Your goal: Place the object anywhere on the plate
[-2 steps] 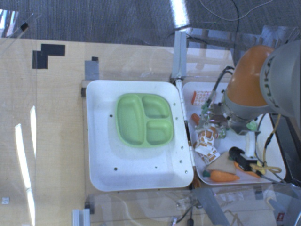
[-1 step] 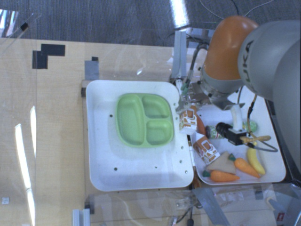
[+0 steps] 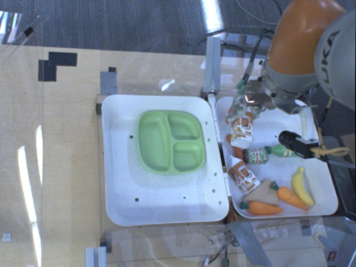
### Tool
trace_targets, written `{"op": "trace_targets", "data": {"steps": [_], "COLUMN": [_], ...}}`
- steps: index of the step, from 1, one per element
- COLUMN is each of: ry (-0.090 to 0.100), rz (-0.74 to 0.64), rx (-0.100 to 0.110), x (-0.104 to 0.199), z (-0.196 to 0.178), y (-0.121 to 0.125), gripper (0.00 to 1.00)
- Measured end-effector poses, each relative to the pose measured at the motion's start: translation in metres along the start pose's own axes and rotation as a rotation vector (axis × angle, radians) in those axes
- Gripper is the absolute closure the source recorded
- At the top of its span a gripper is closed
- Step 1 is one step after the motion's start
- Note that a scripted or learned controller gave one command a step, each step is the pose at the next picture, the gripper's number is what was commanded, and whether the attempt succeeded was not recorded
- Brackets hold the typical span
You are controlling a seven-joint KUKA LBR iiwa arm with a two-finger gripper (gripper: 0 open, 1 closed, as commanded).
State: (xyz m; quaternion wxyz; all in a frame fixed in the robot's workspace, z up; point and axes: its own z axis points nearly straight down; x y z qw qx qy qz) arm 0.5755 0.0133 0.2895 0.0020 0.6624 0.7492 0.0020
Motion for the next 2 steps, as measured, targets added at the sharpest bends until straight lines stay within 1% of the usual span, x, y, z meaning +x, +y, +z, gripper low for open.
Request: {"op": "trace_targets", "data": {"steps": [1, 2], "ry": [0.001, 0.001], "rz": [0.091, 0.090], "rx": [0.004, 0.003], "x": [0.0826, 0.0824], "z": [0.0895, 0.0892], "y": [0.0243, 0.0246], "gripper": [1.00, 0.00]}}
